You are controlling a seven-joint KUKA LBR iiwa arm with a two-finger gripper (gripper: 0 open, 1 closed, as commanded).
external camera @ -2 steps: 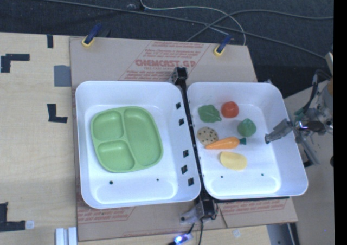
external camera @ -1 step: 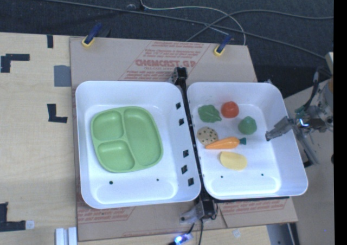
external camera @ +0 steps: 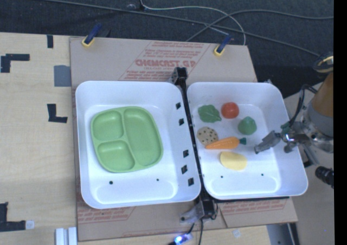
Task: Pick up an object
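Six toy foods lie loose in the right bin (external camera: 271, 184), and the gripper (external camera: 269, 143) hangs low at that bin's right side, fingers spread, pinching nothing. I'd go for the yellow piece (external camera: 233, 160), nearest the claw and lying apart enough to straddle cleanly; the carrot (external camera: 223, 143) just above it touches the cookie (external camera: 206, 135), so it's trickier. That yellow piece looks smooth, rounded and likely slippery, so close squarely across its narrow width
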